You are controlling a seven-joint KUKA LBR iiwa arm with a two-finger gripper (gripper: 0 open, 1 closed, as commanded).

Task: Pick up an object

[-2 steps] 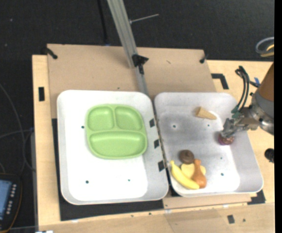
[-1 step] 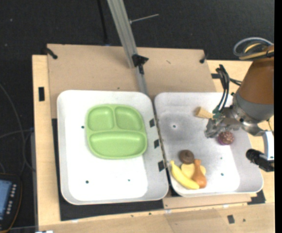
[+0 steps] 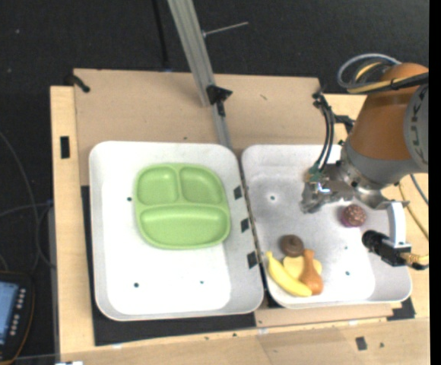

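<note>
My gripper [image 3: 312,198] hangs over the middle of the right bin [image 3: 281,173], reaching in from the right under the orange wrist band. A small purplish round object [image 3: 353,216] lies just right of it. Closer to the front sit a brown round piece [image 3: 291,245], a yellow banana [image 3: 281,275] and an orange drumstick-shaped piece [image 3: 311,272], clustered at the bin's front edge. Nothing shows between the gripper's tips.
The left bin [image 3: 114,280] holds a green divided plate [image 3: 182,206]. A slanted metal pole [image 3: 194,44] rises behind the bins. A black fitting [image 3: 384,247] sits at the right bin's right rim.
</note>
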